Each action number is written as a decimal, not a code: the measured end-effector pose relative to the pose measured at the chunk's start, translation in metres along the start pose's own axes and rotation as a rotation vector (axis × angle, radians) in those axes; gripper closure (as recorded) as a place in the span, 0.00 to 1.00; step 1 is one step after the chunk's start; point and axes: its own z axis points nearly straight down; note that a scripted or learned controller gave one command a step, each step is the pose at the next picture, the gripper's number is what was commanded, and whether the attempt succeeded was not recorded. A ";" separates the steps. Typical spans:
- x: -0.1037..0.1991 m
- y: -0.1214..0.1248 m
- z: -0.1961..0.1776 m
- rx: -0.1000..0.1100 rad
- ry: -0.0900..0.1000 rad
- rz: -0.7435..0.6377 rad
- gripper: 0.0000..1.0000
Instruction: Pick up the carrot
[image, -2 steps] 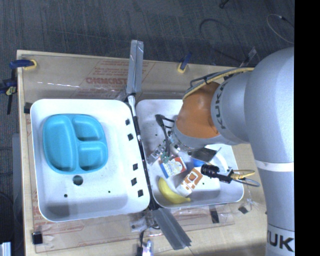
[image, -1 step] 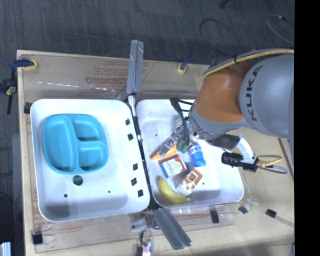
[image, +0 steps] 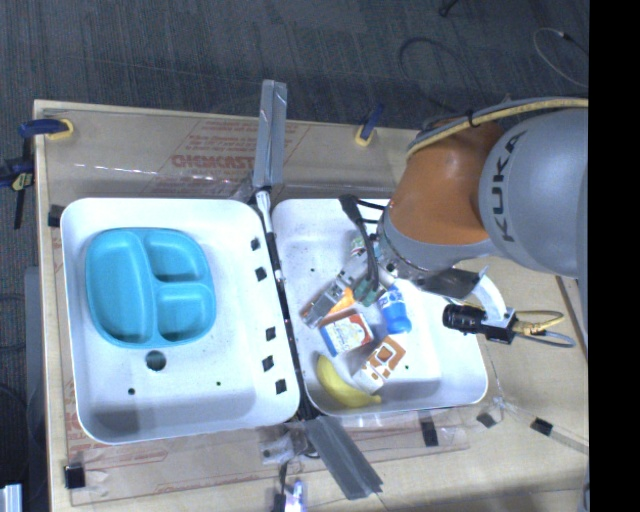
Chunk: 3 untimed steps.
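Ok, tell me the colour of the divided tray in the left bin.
Light blue tray, camera view.

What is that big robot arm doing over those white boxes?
The grey and orange robot arm is reaching over the right white bin, which holds a jumble of small things: a banana, a blue bottle and some little packets. It is supposed to pick up a carrot, and something orange sits in the pile by its gripper, but the grip is hard to make out. The left bin holds a blue divided tray.
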 end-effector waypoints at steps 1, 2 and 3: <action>-0.061 -0.022 0.108 -0.010 -0.011 -0.223 0.00; -0.081 0.002 0.121 -0.001 -0.002 -0.330 0.00; -0.081 0.003 0.110 -0.001 -0.004 -0.335 1.00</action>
